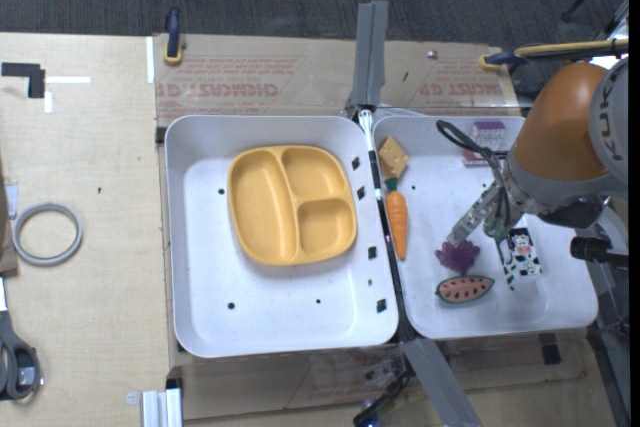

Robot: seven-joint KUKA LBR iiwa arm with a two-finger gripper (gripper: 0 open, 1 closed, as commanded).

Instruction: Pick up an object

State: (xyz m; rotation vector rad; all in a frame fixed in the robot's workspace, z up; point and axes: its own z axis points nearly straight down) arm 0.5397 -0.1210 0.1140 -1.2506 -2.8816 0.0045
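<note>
While gripper (466, 235) hovers | fuzzy purple toy (458, 257) | smooth tapered carrot (398, 223)

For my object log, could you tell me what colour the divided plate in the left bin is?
The divided plate is yellow-orange, seen plainly in the camera view.

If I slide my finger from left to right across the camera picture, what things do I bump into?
Grey tape ring → yellow divided plate → toy carrot → purple grapes → cow-patterned carton → orange band of the arm.
</note>
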